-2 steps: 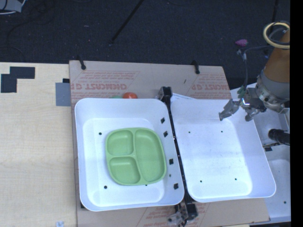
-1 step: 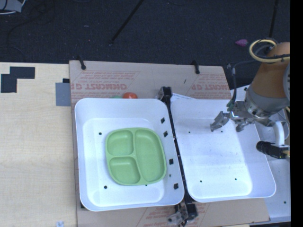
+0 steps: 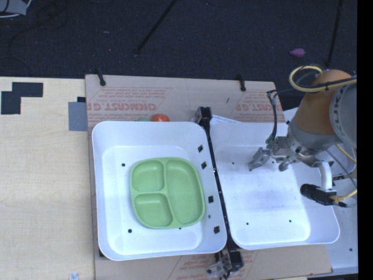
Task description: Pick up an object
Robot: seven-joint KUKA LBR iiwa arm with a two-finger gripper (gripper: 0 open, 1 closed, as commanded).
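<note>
my gripper (image 3: 269,160) hangs over the right bin (image 3: 274,226), fingers spread apart with nothing between them.

from where i sit, the fingers point toward the clamped seam between the two bins, above bare white floor near the bin's far wall. across that seam, well off from the hand, the left bin (image 3: 111,156) holds a green divided plate (image 3: 167,192) lying flat near its middle. beyond that bin's far rim, a small red-orange object (image 3: 159,118) rests on the cardboard sheet (image 3: 175,98).
</note>
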